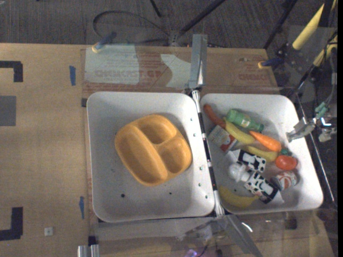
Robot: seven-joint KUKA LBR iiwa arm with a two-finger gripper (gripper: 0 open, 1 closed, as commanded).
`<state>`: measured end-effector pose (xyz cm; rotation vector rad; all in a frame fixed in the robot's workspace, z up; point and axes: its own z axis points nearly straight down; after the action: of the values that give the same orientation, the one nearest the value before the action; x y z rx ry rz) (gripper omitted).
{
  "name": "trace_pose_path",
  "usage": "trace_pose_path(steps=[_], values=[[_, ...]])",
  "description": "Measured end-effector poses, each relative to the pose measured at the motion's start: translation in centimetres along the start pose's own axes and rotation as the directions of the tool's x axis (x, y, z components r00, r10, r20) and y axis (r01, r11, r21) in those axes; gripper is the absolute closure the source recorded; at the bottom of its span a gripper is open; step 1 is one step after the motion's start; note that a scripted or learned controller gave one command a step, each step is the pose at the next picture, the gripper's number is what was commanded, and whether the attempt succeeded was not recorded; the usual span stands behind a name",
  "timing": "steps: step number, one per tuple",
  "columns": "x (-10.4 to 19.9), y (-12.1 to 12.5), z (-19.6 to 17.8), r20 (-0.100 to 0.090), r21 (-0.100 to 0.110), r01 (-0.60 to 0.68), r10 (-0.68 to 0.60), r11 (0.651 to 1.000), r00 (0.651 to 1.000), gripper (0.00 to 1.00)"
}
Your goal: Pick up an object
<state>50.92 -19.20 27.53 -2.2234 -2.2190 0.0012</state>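
Note:
The right bin [306, 194] holds a heap of small toys. Among them are a green bottle [244, 119], an orange carrot [265, 141], a yellow banana [242, 134], a red tomato [285, 162] and two black-and-white cow-patterned pieces [261, 186]. A second yellow banana [236, 198] lies at the front of that bin. My gripper [300, 129] appears as a pale metal part over the right bin's right rim, just right of the carrot and apart from every toy. Nothing is visibly held.
The left bin [102, 197] holds a yellow three-compartment plate [153, 149]. A metal divider [197, 68] runs between the bins. Cables and stands crowd the upper right. Blue tape marks dot the brown bench.

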Motion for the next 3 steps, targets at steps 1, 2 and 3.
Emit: trace_pose_path(steps=[1,2,3], values=[[1.0,3.8,19.0,0.000,-0.003,-0.087,0.087,0.996,0.996,0.00],[6.0,10.6,18.9,0.000,-0.001,0.091,-0.091,0.996,0.996,0.00],[3.8,15.3,19.2,-0.010,0.020,0.115,-0.114,0.993,0.993,0.00]])
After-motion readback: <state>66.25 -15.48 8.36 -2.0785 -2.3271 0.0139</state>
